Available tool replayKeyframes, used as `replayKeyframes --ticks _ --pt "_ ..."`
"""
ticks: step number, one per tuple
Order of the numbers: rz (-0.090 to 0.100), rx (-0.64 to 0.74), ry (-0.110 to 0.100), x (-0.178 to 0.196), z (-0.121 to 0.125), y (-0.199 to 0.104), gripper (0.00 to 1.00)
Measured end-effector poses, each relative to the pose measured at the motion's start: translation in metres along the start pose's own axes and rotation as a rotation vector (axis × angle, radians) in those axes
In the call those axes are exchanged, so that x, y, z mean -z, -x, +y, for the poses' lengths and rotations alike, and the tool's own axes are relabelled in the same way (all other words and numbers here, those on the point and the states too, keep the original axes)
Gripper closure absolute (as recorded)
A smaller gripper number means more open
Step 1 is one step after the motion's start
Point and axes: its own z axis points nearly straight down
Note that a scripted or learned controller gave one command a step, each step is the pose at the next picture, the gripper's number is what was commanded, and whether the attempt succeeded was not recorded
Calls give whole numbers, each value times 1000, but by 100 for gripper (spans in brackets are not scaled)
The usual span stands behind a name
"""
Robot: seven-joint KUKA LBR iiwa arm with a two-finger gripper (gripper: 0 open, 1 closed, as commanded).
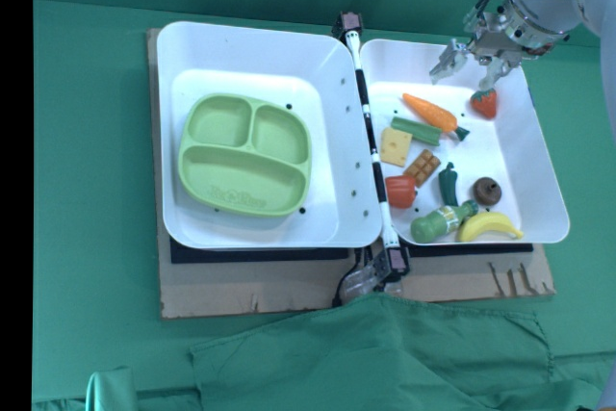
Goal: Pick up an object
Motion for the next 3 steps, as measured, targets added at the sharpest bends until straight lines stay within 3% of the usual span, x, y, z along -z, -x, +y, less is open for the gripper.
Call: replayKeyframes --ticks 1,3 --pt "1 0 0 -28 52 -14 0" --pt "1 -1 -3 -26 50 -13 0"
